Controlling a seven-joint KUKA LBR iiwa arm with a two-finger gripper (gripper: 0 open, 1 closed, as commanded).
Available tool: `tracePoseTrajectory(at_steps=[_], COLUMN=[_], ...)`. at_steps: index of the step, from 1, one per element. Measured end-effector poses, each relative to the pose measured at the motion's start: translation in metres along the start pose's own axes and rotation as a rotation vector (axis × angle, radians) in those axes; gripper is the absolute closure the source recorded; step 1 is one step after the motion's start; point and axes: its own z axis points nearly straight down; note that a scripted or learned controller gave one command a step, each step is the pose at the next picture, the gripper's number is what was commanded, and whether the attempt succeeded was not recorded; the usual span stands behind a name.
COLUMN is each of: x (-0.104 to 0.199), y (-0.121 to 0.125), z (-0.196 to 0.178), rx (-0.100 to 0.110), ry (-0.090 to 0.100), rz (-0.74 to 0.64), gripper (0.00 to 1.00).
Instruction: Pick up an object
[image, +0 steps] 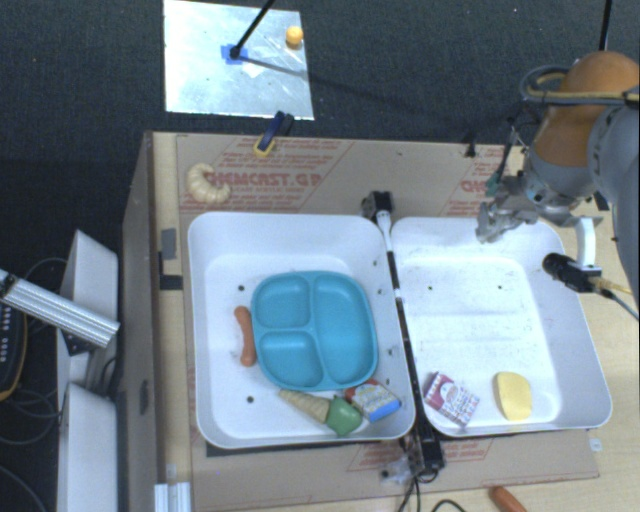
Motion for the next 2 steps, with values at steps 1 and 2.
tracePoseTrajectory(at_steps=[1, 2], x=[0.0297, 0.0292], y=[-0.0098, -0.0101], z=[-0.0319, -0.0314], rx=[0.001, 0.002], ry=[0.002, 0.001], rz=[-0.003, -0.002], gripper=[1.0, 0.0])
